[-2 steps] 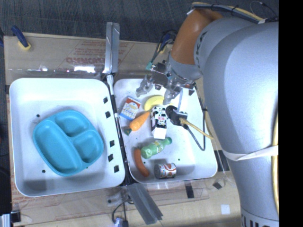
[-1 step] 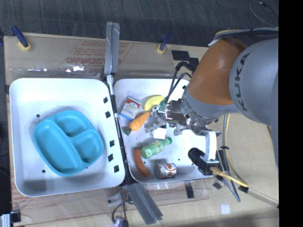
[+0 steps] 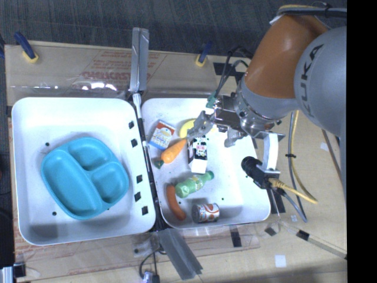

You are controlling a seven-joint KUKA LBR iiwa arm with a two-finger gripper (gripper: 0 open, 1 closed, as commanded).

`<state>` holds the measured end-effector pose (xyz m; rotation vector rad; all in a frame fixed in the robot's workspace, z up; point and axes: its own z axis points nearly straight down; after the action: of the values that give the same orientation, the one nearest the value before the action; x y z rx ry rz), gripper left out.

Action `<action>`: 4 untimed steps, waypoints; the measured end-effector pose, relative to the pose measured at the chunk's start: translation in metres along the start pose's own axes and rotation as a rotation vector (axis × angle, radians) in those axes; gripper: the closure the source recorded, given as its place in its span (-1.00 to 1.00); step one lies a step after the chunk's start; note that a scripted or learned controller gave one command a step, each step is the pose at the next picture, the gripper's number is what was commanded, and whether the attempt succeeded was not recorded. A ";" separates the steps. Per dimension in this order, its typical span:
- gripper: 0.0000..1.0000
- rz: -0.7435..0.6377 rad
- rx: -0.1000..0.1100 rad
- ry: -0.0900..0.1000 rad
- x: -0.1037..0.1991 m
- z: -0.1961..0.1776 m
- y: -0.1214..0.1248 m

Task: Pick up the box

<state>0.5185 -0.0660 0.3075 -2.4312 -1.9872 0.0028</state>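
**The box waits in the right bin**

You see the box lying near the top left corner of the right bin, close to the wall between the two bins. It is small, with blue, white and a bit of red on it. An orange carrot lies just beside it, at its lower right.

The gripper hangs over the same bin, a little to the right of the box. It sits above a small black and white carton. You cannot tell from here if the gripper is open or closed, and nothing shows inside it.

To do this step well, move the gripper left until it is right over the box. Come down straight. Keep away from the carrot and the bin wall, so you grab the box alone.

A green bottle, a sausage and a can lie lower down. The left bin holds a blue tray.

The arm shows the letters "KUKA". The print on the box is too small to read.
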 end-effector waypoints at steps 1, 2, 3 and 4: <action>-1.00 -0.084 0.003 0.000 0.054 0.106 0.057; -1.00 -0.130 0.001 0.000 -0.021 0.150 0.112; -1.00 -0.069 -0.008 0.000 0.003 0.211 0.138; 1.00 -0.076 -0.009 0.002 0.005 0.200 0.139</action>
<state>0.6556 -0.0885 0.1074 -2.3576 -2.0823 -0.0091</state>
